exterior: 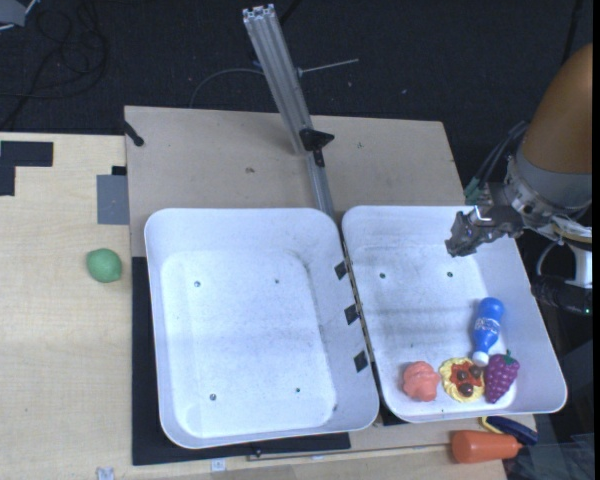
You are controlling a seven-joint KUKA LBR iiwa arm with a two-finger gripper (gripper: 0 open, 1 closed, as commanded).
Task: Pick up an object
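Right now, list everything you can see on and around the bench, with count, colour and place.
shallow white bin: two, white, side by side on the bench
blue and white bottle: one, right bin, near corner
purple toy grape bunch: one, right bin, beside the bottle
yellow and red toy piece: one, right bin, between grapes and pink lump
pink lumpy toy: one, right bin, near edge
orange toy carrot: one, on the bench outside the right bin
green ball: one, on the wooden surface left of the bins
metal rail: one, grey, behind the bins
gripper: one, dark, above the right bin's far part

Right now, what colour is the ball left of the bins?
Green. The ball lies on the wooden bench; camera view shows it.
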